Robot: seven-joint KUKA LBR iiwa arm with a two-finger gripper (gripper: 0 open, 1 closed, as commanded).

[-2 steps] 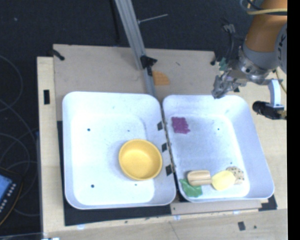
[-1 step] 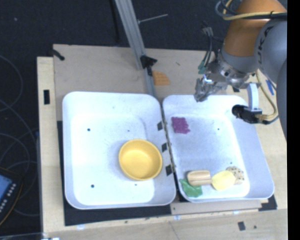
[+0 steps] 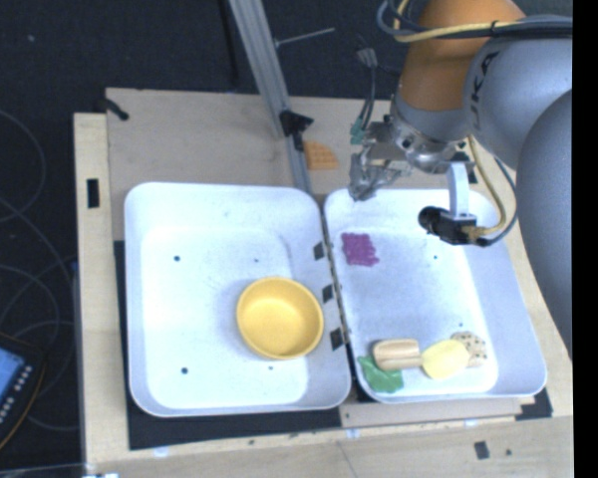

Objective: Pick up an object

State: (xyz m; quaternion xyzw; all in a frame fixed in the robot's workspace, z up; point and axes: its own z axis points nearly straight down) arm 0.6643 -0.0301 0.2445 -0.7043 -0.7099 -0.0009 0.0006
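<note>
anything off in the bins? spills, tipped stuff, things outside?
Nothing spilled or damaged. One oddity: a small orange piece lies on the bench behind the bins, outside both. The yellow bowl sits upright in the left bin; the purple item lies flat in the right bin. The gripper hangs at that bin's back rim.

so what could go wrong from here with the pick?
1. The gripper sits at the far rim of the right bin, close to the divider between the bins; a straight descent could hit the rim instead of an object.
2. The purple piece looks flat against the floor, so it may be hard to grasp.
3. The wooden block, yellow piece and green piece are bunched in the near corner, so a grab there could snag a neighbour.
</note>
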